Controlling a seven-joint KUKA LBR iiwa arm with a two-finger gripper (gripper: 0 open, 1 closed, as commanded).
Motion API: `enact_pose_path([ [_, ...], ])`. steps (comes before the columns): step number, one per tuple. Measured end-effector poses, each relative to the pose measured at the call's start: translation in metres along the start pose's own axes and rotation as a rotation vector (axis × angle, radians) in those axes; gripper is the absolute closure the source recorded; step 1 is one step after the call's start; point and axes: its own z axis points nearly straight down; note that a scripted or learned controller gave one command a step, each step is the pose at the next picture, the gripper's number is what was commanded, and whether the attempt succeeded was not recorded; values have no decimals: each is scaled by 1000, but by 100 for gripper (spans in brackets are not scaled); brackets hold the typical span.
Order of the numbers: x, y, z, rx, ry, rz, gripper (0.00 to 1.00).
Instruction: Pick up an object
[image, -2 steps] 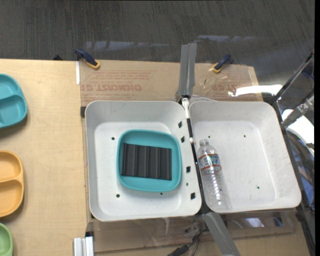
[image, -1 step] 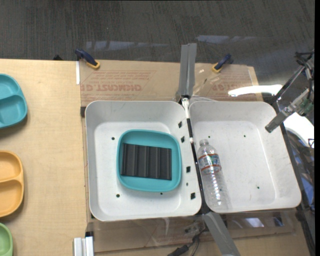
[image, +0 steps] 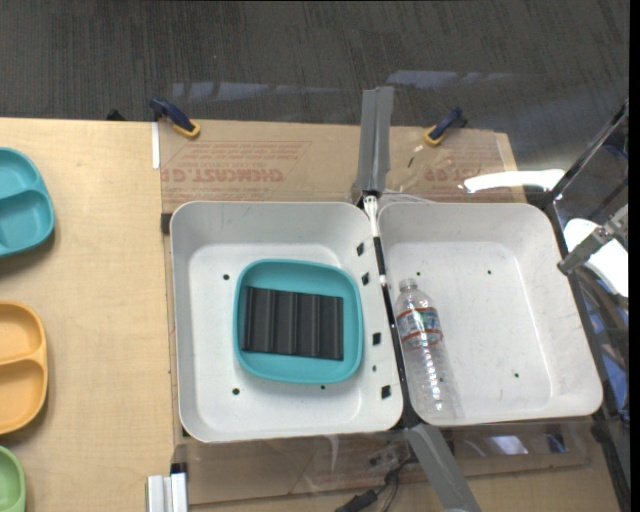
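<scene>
A clear plastic water bottle with a red and white label lies on its side in the right bin, close to that bin's left wall, cap toward the back. In the left bin rests a teal tray with a dark ribbed insert.
Teal, orange and green plates lie on the wooden bench at the far left. Cardboard with two clamps lies behind the bins. A metal divider bar stands between the bins at the back.
</scene>
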Motion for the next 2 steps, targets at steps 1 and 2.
enact_pose_path([
  [1, -15, 34, 6, -1, -1, -90, 0],
  [2, -23, 29, 1, 0, -1, -115, 0],
])
